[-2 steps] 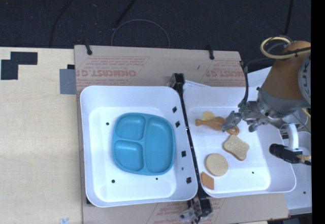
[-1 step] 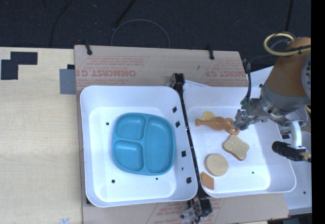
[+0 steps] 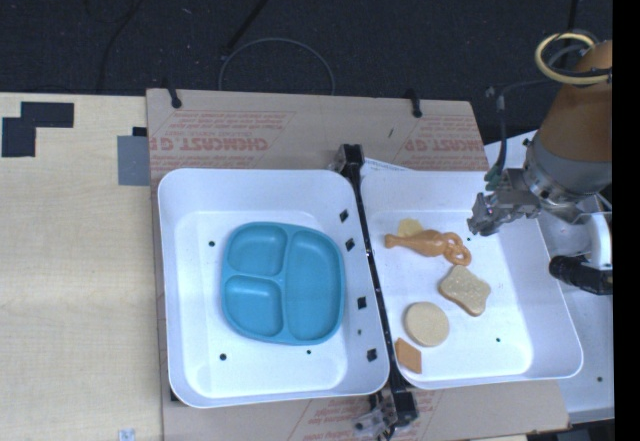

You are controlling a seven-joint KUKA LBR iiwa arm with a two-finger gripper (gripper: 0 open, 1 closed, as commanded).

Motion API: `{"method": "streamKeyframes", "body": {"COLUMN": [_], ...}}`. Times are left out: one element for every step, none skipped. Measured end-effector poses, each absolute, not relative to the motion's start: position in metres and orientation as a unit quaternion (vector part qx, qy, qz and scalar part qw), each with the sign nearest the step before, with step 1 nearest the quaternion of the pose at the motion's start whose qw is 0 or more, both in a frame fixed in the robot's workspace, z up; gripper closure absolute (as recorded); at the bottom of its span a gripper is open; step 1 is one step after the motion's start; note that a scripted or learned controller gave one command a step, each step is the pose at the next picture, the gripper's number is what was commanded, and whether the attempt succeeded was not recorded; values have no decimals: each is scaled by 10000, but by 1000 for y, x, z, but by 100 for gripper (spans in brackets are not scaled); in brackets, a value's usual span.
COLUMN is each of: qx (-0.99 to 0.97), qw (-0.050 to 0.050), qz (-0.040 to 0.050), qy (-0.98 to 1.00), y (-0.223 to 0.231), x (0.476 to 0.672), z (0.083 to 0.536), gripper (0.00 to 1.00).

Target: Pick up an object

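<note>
The hand (image 3: 484,216), its grip state impossible to tell, was seen over the right white bin (image 3: 545,354) near the tan plastic squiggle-shaped toy (image 3: 432,243), where a slip off that thin curved piece was judged likely.

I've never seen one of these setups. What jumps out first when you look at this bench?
The bright blue plate with its three compartments stands out most, lying in the left bin. In the right bin sits a cluster of tan and orange toy food: a bread slice, a round cracker and a pretzel-like piece. The grey and orange arm reaches in at the right, its tool over that bin's upper right part.
</note>
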State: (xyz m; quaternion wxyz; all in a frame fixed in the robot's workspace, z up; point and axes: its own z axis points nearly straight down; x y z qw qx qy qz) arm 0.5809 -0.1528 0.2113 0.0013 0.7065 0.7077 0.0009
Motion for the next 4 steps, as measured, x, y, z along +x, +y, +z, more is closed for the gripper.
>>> {"method": "streamKeyframes", "body": {"qx": [7067, 7059, 7061, 7057], "qw": [2, -25, -27, -28], "qz": [2, -8, -12, -4], "qy": [7075, 7083, 7082, 7085], "y": [-154, -108, -65, -15], "x": [581, 572, 552, 541], "z": [229, 219, 220, 231], "gripper": [100, 100, 100, 100]}}
